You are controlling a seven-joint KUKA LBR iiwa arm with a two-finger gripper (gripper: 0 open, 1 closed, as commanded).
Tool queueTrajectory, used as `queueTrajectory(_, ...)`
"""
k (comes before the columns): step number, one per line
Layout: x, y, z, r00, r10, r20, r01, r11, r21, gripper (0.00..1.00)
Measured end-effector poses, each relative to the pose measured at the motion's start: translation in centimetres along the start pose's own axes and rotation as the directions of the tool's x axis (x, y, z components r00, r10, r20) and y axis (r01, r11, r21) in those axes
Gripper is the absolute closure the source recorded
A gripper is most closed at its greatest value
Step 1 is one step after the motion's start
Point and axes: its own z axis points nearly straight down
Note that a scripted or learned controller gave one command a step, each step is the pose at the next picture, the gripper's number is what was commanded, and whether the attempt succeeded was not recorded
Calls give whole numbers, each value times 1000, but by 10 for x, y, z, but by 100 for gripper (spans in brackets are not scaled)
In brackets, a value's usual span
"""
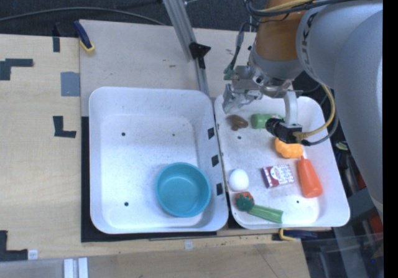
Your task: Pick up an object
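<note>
My gripper [234,100] hangs over the far left corner of the right bin [329,208], just above a small brown lump [237,122]. A green piece [258,120] lies right of the lump. Further along the bin are a yellow-orange piece [288,148], an orange carrot [309,178], a red and white box [277,176], a white egg [238,178] and a green-handled toy [257,208] with a red and green head. Nothing shows in the gripper's hold.
A blue bowl [182,189] sits in the near right part of the left bin [106,146]. A slanted metal pole [180,15] stands behind the bins. The arm's grey body [348,53] covers the right bin's far right side.
</note>
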Motion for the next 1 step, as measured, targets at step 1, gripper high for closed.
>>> queueTrajectory(1, 62, -1, -6, 1000, -1, 0, 1, 1000, 0, 100)
